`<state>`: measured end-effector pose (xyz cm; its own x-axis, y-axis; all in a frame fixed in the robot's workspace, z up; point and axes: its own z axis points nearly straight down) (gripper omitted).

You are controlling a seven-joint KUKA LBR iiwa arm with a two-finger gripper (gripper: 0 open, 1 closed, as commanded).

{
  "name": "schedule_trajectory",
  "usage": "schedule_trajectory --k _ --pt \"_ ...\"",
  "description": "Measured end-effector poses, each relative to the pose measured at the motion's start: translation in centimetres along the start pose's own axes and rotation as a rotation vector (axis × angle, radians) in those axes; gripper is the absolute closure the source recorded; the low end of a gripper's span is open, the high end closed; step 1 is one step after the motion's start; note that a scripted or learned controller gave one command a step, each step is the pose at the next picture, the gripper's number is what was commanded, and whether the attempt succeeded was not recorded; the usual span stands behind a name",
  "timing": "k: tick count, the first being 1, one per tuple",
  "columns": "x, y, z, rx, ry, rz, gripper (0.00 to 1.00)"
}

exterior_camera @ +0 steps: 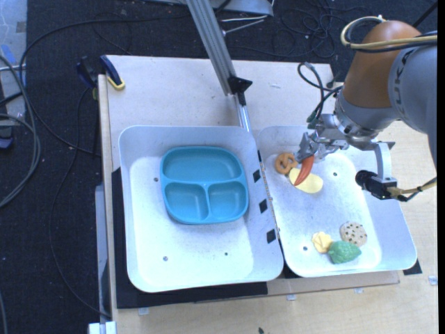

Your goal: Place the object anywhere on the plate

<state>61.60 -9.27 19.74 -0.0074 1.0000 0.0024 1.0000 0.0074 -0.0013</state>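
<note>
The blue three-compartment plate [204, 184] lies in the left bin [139, 256]. In the right bin [389, 242], my gripper [308, 157] hangs low over the bin's back left part. Its fingers are shut on the top end of an orange-red, carrot-like piece [304, 171], which tilts down and to the left from the fingertips. The piece's lower end overlaps a flat yellow piece [312, 184]. A brown pretzel-like ring [284, 163] lies just left of the gripper.
A cookie [353, 233], a small yellow piece [321, 241] and a green piece [344, 252] lie in the front of the right bin. A slanted metal pole [215, 44] runs down to the bins' shared back edge. A raised divider with black marks [263, 193] separates the bins.
</note>
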Motion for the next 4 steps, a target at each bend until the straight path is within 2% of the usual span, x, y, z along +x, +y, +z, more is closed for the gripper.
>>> schedule_trajectory --k 1,2,4 --pt "5.5 -0.1 0.3 0.0 0.0 0.0 1.0" --pt "10.9 1.4 -1.1 -0.004 0.0 0.0 1.0" --pt "20.7 0.8 -1.8 -0.003 -0.001 0.0 1.0"
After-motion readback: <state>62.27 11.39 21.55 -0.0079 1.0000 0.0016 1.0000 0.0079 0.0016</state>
